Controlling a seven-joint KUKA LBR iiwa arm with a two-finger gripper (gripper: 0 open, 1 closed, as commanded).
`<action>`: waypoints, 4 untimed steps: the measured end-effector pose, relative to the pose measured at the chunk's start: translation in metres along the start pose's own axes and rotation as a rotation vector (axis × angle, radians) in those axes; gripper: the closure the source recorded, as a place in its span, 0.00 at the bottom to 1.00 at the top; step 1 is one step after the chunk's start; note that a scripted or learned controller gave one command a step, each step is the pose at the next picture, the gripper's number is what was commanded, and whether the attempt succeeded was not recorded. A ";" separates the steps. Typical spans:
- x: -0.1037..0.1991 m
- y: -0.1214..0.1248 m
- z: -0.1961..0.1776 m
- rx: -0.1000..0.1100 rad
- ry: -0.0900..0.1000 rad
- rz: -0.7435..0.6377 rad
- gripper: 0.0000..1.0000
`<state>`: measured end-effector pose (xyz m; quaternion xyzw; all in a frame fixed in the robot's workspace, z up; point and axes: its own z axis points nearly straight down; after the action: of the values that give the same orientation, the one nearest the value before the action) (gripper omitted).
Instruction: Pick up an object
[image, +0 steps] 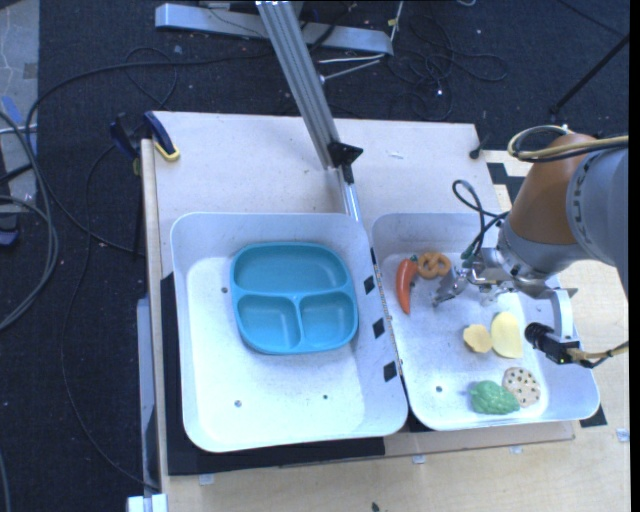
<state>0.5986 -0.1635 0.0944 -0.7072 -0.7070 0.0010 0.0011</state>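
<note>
Tool: the tool (450, 289) hangs low in the right bin (440, 405), in its upper half, tips pointing left toward the carrot and pretzel; whether its tips are apart or together cannot be told at this size, and nothing is seen between them.
Nearest things: an orange-red toy carrot (404, 284) lies lengthwise near the bin's left wall; a small brown pretzel (434, 264) sits just beside it, near the tool.
Other things: two pale yellow pieces (495, 336), perhaps toy chips or fruit slices, touch each other mid-bin; a green leafy lump (493, 398) and a round speckled cookie (521, 383) lie side by side near the front wall.
How they will handle: my guess is light play food, stiff plastic, smooth and prone to slip; the carrot is best taken across its narrow middle, the pretzel across its outer rim.
Edges: the carrot lies close to the left wall, leaving little room on that side; the pretzel has open floor around it.
Open room: the middle of the right bin is bare; the arm's wrist crowds the right side.
Left bin: a blue divided tray (295, 299) rests in the left bin (200, 400) on the counter (250, 160).
</note>
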 end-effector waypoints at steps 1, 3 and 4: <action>0.000 0.001 -0.013 -0.005 -0.001 0.001 1.00; -0.012 0.013 -0.114 -0.009 -0.002 -0.003 1.00; -0.014 0.004 -0.170 -0.009 -0.002 -0.003 1.00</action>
<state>0.6028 -0.1772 0.2642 -0.7062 -0.7080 -0.0013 -0.0027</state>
